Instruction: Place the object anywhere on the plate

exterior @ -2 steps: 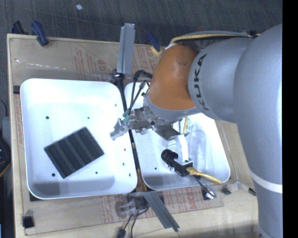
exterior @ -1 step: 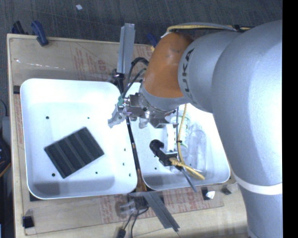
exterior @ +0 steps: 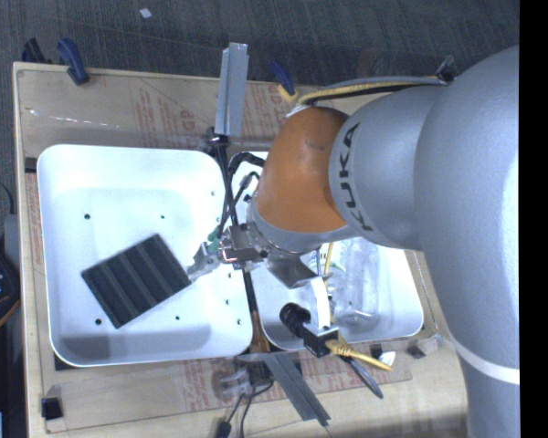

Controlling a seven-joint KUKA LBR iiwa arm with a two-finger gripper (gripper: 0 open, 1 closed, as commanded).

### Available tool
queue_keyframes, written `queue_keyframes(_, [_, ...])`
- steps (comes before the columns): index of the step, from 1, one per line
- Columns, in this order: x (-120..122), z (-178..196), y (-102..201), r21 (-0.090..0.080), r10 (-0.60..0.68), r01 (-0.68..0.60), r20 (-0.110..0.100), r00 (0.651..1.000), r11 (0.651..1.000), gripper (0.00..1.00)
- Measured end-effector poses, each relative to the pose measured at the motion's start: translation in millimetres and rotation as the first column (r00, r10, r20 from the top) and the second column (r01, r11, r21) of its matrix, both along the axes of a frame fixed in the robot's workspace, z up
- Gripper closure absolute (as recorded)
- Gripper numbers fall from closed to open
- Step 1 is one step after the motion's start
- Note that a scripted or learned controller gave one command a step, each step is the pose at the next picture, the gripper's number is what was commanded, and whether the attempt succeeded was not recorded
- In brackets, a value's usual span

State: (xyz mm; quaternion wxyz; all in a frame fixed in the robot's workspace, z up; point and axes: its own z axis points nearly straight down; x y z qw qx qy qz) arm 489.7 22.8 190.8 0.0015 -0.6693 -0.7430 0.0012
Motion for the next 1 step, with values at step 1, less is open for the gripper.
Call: queue_keyframes(1, [-12.7, -0.1, 40.2, 0.000, 0.089, -0.089, 0.000, 0.996, 0.996, 0.00])
